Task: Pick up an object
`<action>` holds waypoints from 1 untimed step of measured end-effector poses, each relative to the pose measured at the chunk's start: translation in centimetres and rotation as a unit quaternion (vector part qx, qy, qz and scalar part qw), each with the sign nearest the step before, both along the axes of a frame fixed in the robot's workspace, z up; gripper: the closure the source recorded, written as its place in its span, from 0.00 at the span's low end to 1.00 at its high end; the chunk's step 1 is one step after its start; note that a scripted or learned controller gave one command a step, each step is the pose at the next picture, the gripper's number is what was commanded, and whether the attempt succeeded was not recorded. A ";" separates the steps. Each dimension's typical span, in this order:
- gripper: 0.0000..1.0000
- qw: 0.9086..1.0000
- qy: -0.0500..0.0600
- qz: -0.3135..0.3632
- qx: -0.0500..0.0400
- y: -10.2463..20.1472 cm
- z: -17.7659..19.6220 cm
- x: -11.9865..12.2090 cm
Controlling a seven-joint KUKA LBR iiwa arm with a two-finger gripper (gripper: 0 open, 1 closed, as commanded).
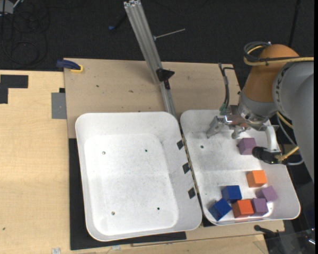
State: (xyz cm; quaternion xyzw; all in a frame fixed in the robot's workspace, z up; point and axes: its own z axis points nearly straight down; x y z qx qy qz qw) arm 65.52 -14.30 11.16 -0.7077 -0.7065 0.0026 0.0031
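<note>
The gripper (pixel 226 127) hangs over the far part of the right bin (pixel 209 165), its metal fingers (pixel 214 127) spread apart with nothing between them. One finger reaches out toward the bin's bare floor on the side nearer the left bin, the other sits closer to the wrist. Just beside the gripper, on the arm's side, a purple cube (pixel 246 145) lies on the bin floor, apart from the fingers. Above the gripper the orange band (pixel 265 73) wraps the grey arm (pixel 299 97), which comes in from the right.

Farther toward the near edge of the right bin, the other blocks gather. An orange cube (pixel 256 178) lies alone, with a second purple cube (pixel 267 194) near it. Beyond these, a blue cube (pixel 231 193) and another blue cube (pixel 220 209) sit close together, next to a second orange cube (pixel 243 208) and a small purple cube (pixel 260 206) that touch side by side at the rim.

The left bin (pixel 130 176) lies alongside, joined to the right one by black clips (pixel 185 168). A metal rail (pixel 148 52) slants across the bench (pixel 111 86) behind both bins.
</note>
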 end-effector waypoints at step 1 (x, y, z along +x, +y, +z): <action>0.00 1.000 -0.002 0.000 0.000 0.1 -2.2 0.0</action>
